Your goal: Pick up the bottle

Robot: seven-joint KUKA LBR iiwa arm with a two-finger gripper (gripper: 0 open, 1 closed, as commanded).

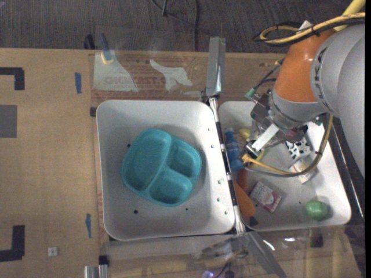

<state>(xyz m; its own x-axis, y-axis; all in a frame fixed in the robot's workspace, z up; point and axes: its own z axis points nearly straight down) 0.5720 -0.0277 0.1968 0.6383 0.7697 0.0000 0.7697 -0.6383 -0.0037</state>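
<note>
Looking past a grey arm (348, 68) looming closest to the lens, with an orange band (295, 77) above the wrist, reaching in over the right bin (342, 210) from beyond its far right corner. Following it down to the gripper (259, 142), hanging over the far left part of the right bin, tilted toward that bin's left wall. Failing to tell clenched from released there, with the wrist masking it.

Finding the blue bottle (233, 150) lying flat inside the right bin, stretched along its left wall, in the far half, just beside the gripper. Not managing to judge touching or apart.

Spotting a small yellow thing (244, 133) also by the left wall of the right bin, just beyond the bottle's far end. Noting an orange carrot-like piece (245, 198) lying along the same left wall, toward the right bin's near left corner. Seeing a pink and white packet (265, 196) lying flat in the near half of the right bin, just beside the orange piece. Picking out a green ball (317, 209) resting near the right bin's near right corner. Making out a black-and-white patterned thing (298, 149) around the right bin's middle, partly under the wrist.

Registering the left bin (107, 155) sitting wall to wall against the right bin's left side, holding a teal divided plate (162, 167) with three compartments, lying slightly askew on its floor.
</note>
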